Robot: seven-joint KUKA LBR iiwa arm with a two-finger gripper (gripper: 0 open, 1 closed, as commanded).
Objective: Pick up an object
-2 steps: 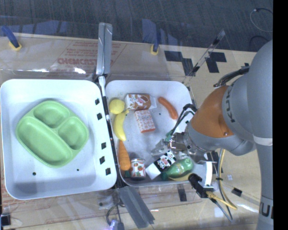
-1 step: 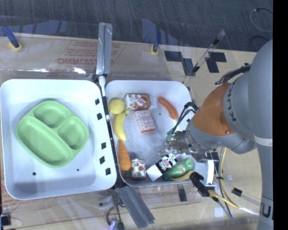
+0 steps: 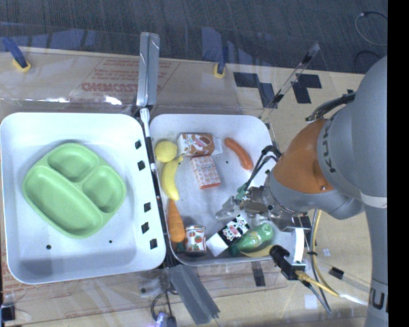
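My gripper (image 3: 240,208) is low inside the right bin (image 3: 211,122), near its front right corner. It hangs just over a black-and-white carton (image 3: 232,233) and a green bottle-like item (image 3: 256,238). Nothing can be made out in its grasp. To the left lie a small can (image 3: 194,238), an orange carrot (image 3: 176,222), a banana (image 3: 170,180) and a yellow ball-like fruit (image 3: 165,150). Farther back are a brown packet (image 3: 195,144), an orange-and-white packet (image 3: 206,172) and a red sausage (image 3: 238,153).
The left bin (image 3: 27,251) holds a green divided plate (image 3: 73,187). A grey rail (image 3: 146,70) stands between the bins at the back. The arm's orange band (image 3: 298,167) and grey body cover the right bin's right wall.
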